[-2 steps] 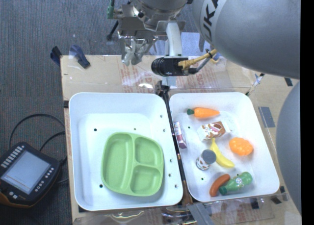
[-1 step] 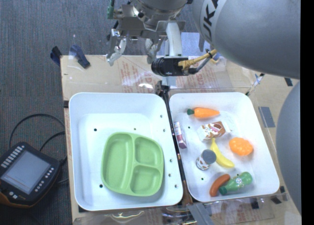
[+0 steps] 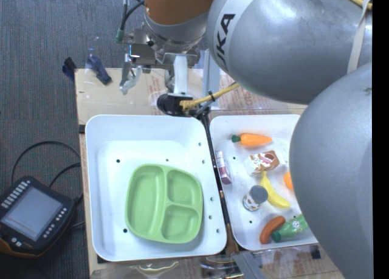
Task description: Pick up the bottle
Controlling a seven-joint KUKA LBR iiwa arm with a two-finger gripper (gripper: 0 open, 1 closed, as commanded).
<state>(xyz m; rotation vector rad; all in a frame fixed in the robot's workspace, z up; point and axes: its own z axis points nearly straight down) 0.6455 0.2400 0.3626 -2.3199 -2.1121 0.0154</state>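
The grey arm with its orange band (image 3: pixel 292 34) reaches across the far edge of the bench (image 3: pixel 109 92), above the far rims of both bins. Its two-finger gripper (image 3: pixel 155 80) hangs over the bare bench just beyond the left white bin (image 3: pixel 100 150), and whether the claw is parted or closed cannot be told. Nothing shows between its fingers. The left bin carries a pale green plastic divided plate (image 3: pixel 164 203), lying near its front edge. The right white bin (image 3: pixel 243 241) holds small toy foods: an orange carrot (image 3: pixel 252 140) near the far edge and a yellow banana (image 3: pixel 273 192) near the middle. The small green plastic bottle (image 3: pixel 290 228) lies on its side at the front edge of the right bin, touching an orange sausage-shaped piece (image 3: pixel 270 229).
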